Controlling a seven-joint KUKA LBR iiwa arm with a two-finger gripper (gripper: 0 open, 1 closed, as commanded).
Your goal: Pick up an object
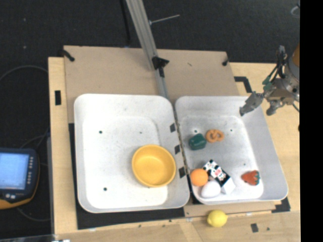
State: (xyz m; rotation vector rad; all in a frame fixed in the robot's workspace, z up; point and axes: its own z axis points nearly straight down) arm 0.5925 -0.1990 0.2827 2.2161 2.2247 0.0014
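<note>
My gripper (261,105) hangs at the right bin's (222,107) upper right corner, fingers spread open with nothing between them. Further down the right bin lie a dark green piece (197,142) and an orange pretzel-like piece (215,135), side by side near the middle. Along the bin's near edge sit an orange ball (199,177), a white egg-like object (210,189), a black-and-white patterned block (217,172) and a red strawberry-like object (251,177). A yellow bowl (153,165) rests in the left bin (101,120).
A yellow lemon (217,218) lies on the bench outside the bins, in front of the right bin. A grey metal pole (144,29) slants up from between the bins. A handheld screen (15,178) sits at the far left.
</note>
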